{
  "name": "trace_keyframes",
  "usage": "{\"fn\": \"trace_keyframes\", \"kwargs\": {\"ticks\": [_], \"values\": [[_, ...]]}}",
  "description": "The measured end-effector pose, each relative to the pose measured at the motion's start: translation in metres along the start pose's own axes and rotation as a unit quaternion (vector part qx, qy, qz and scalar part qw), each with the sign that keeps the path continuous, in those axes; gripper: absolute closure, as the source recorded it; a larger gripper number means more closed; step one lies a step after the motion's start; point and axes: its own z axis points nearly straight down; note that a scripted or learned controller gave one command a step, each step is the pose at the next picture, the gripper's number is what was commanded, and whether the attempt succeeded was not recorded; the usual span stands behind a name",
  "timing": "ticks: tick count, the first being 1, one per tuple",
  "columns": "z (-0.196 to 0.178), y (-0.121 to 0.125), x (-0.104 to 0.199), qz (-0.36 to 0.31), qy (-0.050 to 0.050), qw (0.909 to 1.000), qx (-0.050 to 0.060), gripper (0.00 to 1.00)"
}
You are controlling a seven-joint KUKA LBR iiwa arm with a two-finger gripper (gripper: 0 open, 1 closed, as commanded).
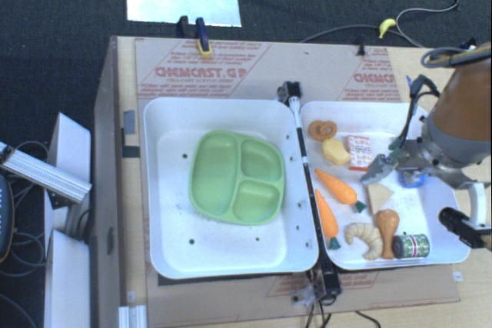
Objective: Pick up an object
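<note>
Camera view from above shows the gripper reaching in from the right and sitting low over the right bin, among the toy food. Its two fingers appear to stand slightly apart with nothing between them, though they are small and dark here, so that reading is tentative.

The nearest candidate is the cheese wedge, which lies just below the fingertips, toward the near edge of the bench, close to touching. The red-and-white packet lies just beside the fingers on their far-left side. Either could be reached with a short shift; in my judgement the wedge is the likelier target, since the fingers point down toward it.

Other items in that bin:
- a carrot, long axis running diagonally from upper left to lower right, left of the gripper;
- a second carrot lying along the divider;
- a drumstick and a croissant nearer the front;
- a small can on its side at the front right;
- a pretzel and a yellow piece toward the back.

The left bin holds a green divided plate, well apart from the gripper.

The wrist covers the right part of the bin, and a blue object beneath it is too hidden to identify.
</note>
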Motion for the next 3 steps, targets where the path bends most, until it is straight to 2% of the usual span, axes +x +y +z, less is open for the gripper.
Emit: {"fn": "trace_keyframes", "kwargs": {"ticks": [1, 2, 3], "values": [[0.071, 0.013, 0.027, 0.0, 0.0, 1.0, 0.001, 0.0], [0.122, 0.032, 0.03, 0.001, 0.0, 1.0, 0.0, 0.0], [0.111, 0.033, 0.029, 0.0, 0.0, 1.0, -0.001, 1.0]]}}
